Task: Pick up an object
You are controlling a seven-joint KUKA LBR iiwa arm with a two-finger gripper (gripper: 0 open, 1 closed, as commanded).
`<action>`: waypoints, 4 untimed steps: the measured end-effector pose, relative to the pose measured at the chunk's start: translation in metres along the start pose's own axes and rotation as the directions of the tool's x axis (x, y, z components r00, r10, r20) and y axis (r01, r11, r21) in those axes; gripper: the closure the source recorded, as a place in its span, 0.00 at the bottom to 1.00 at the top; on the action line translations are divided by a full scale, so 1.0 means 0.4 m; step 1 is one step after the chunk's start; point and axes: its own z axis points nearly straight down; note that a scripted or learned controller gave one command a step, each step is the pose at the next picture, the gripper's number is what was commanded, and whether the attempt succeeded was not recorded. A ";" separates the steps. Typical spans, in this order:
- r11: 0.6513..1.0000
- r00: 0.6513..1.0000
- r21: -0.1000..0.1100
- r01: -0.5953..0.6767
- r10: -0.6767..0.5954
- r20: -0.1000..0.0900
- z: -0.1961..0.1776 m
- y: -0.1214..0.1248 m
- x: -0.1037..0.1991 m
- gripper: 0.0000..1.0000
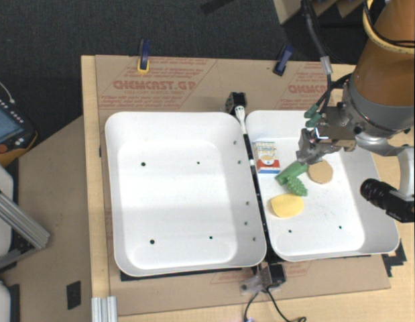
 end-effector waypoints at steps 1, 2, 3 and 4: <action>1.000 1.000 -0.002 0.001 -0.001 0.001 -0.026 0.002 0.001 1.00; 1.000 1.000 -0.005 0.002 -0.002 0.002 -0.051 0.004 0.001 1.00; 1.000 1.000 -0.007 0.002 -0.002 0.002 -0.076 0.005 0.002 1.00; 1.000 1.000 -0.010 0.003 -0.003 0.003 -0.102 0.007 0.002 1.00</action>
